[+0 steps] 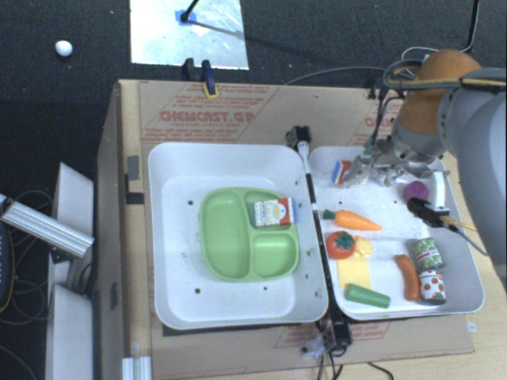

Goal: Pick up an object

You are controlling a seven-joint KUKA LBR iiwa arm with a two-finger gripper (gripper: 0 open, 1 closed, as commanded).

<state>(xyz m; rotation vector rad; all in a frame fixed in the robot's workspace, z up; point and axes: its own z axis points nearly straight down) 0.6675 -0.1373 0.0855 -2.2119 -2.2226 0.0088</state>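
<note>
Camera view: arm (444, 109) over right bin (475, 291)

A robotics lab: beneath the hand (372, 167), a worktop (230, 105) of printed cardboard carries two white bins (170, 291) of plastic toy food, with clamps (198, 71) and loose cables (333, 74) beyond it over dark carpet (47, 117).

Red letters reading "CHEMCAST" run across the brown cardboard sheet (214, 115) on the desk. The print on the small carton (272, 211) is too small to read.
</note>
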